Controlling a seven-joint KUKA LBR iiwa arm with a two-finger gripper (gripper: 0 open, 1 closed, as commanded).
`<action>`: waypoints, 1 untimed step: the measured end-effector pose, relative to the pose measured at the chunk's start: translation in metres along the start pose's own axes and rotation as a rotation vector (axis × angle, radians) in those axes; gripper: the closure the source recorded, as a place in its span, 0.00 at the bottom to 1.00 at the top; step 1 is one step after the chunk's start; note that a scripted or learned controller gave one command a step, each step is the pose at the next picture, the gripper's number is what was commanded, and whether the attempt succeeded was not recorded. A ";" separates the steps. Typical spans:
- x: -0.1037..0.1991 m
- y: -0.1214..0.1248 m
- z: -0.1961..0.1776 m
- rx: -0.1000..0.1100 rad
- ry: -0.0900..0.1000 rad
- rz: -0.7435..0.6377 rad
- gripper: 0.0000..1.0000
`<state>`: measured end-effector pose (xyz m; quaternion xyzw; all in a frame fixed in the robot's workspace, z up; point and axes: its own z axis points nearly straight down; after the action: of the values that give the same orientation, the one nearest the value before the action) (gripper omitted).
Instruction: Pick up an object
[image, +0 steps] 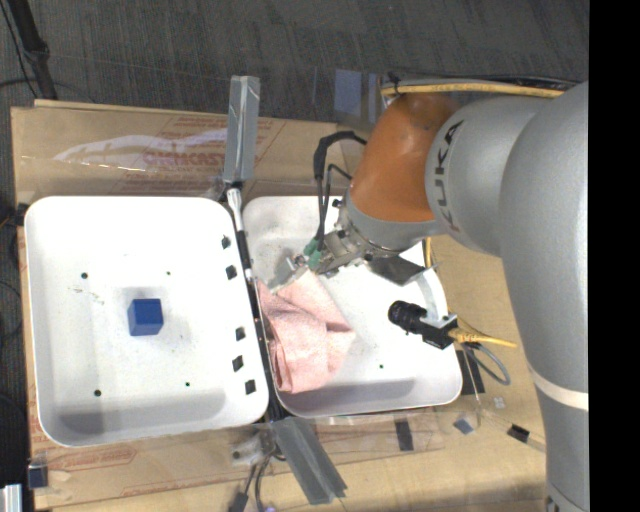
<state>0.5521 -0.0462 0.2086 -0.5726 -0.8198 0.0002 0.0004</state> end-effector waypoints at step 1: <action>-0.076 -0.026 0.081 0.004 0.002 -0.040 0.00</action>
<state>0.5538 -0.1265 0.1274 -0.5562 -0.8311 0.0012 0.0024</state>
